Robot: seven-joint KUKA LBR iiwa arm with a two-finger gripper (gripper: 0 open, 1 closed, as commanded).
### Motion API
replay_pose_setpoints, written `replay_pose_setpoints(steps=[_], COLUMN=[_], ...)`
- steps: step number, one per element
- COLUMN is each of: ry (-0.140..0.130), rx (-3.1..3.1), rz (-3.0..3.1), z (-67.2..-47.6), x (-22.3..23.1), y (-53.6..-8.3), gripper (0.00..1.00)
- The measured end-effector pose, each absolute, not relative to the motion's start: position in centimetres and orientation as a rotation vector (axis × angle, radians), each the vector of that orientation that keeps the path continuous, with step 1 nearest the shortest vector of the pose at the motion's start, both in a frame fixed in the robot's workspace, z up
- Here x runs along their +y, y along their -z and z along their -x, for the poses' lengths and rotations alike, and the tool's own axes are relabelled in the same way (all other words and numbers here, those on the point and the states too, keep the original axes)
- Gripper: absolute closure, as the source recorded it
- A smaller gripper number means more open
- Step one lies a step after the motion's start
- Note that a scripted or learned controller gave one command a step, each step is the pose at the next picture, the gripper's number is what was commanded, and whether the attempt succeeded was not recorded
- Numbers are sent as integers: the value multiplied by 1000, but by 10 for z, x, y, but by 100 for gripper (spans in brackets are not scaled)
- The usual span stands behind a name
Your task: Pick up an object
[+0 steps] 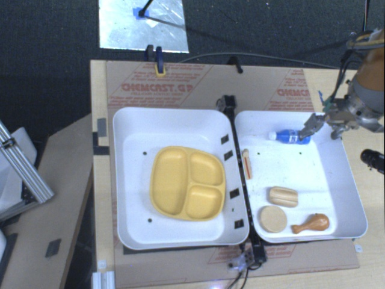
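The right bin (337, 173) holds a small blue bottle (287, 136) lying on its side at the far end. Nearer the front lie a tan bread roll (283, 195), a round beige biscuit (272, 218) and a brown drumstick (313, 223). A thin orange stick (246, 163) lies along the bin's left wall. My gripper (323, 129) hangs over the far right corner of this bin, just right of the bottle. It is open, with nothing between its fingers; its left fingertip is close to the bottle's end.
The left bin (132, 143) holds a yellow divided plate (187, 182). A black clip strip (231, 155) runs between the bins. A shiny metal sheet (143, 17) lies beyond the bench, and an aluminium rail (24, 167) stands at the left.
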State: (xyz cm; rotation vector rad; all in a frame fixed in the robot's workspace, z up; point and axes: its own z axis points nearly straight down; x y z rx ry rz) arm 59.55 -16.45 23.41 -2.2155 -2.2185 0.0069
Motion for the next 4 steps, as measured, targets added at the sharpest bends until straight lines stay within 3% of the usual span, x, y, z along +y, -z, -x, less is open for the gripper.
replay_pose_setpoints(steps=[1, 4], ry=[1, -1], rx=[-2226, -2222], rz=[2219, 2218], z=[-598, -600], x=[-164, -166], y=[-239, -84], gripper=[0, 0])
